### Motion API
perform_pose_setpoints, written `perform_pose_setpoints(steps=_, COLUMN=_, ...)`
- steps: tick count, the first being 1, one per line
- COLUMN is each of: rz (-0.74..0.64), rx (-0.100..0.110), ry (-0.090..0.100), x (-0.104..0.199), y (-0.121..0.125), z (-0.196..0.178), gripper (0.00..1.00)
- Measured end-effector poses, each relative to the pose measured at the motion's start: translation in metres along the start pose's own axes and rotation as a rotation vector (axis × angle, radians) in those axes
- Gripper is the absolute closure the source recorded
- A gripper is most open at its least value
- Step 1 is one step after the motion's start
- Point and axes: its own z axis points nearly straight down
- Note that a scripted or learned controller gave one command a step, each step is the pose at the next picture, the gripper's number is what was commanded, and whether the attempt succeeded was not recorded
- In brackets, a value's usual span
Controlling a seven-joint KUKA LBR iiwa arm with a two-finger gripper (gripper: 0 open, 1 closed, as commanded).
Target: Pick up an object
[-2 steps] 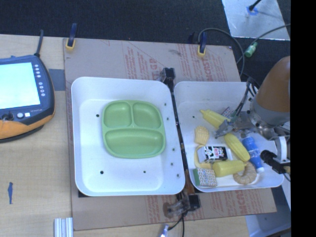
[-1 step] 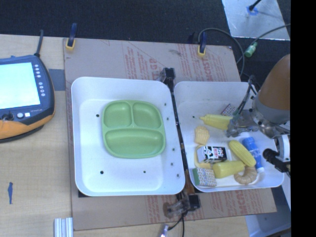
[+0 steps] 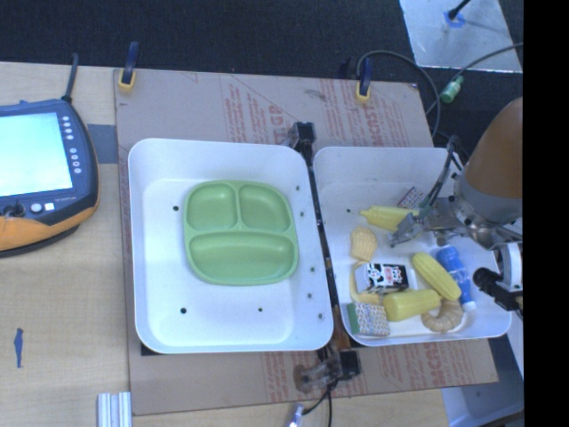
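Observation:
The right bin [image 3: 404,163] holds several toy foods: a yellow corn cob [image 3: 382,216], a pale yellow piece [image 3: 363,243], a black-and-white milk carton [image 3: 383,277], a long yellow item [image 3: 436,275], a blue bottle [image 3: 454,268], a yellow block [image 3: 412,305], a tan cracker [image 3: 371,319] and a beige ring [image 3: 443,320]. My gripper [image 3: 411,227] hangs low over this bin, right beside the corn cob's right end. I see nothing clearly held in it.
The left bin [image 3: 156,238] holds a green divided plate [image 3: 240,232]. A tablet in an orange case [image 3: 40,172] lies at the far left of the bench. Cables [image 3: 418,69] run behind the right bin. The arm's orange band [image 3: 500,149] covers that bin's right rim.

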Motion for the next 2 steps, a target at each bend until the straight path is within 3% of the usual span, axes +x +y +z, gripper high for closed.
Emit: perform_pose_setpoints(steps=2, rz=0.005, rx=-0.004, ry=0.005, x=0.052, y=0.087, z=0.019, gripper=0.00)
